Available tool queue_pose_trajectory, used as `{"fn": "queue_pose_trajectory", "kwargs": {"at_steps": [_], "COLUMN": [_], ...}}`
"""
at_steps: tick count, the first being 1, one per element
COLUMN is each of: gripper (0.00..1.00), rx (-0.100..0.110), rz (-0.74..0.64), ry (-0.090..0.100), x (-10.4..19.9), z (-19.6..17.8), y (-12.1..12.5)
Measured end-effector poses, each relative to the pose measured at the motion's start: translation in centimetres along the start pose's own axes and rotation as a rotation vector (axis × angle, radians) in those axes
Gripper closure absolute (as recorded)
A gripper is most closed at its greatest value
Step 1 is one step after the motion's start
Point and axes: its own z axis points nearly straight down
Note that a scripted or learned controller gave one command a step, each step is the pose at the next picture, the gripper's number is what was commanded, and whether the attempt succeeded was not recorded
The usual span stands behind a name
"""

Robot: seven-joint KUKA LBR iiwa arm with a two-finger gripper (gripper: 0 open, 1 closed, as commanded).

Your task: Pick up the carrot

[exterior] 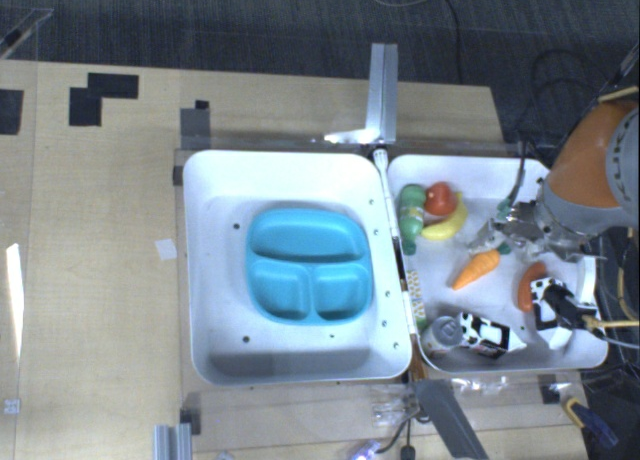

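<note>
The orange carrot [476, 269] lies tilted in the middle of the right bin [590, 353], its thick end pointing up and to the right. My gripper [497, 232] hangs just above and to the right of that thick end, close to it. The grey arm with its orange band reaches in from the right edge. Nothing is seen held by the gripper.
A green vegetable [410, 210], a red tomato [439, 198] and a yellow banana [446, 227] cluster at the right bin's back left. A black-and-white toy [487, 334] and a small round object [443, 330] lie near its front. An orange piece [526, 289] sits beside the wrist. A blue divided tray [305, 263] rests in the left bin [215, 348].
</note>
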Motion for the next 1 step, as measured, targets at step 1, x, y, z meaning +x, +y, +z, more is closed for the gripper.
{"fn": "queue_pose_trajectory", "kwargs": {"at_steps": [1], "gripper": [0.0], "rx": [-0.004], "rz": [0.039], "ry": [-0.001], "x": [-0.59], "z": [-0.1], "y": [-3.19]}}
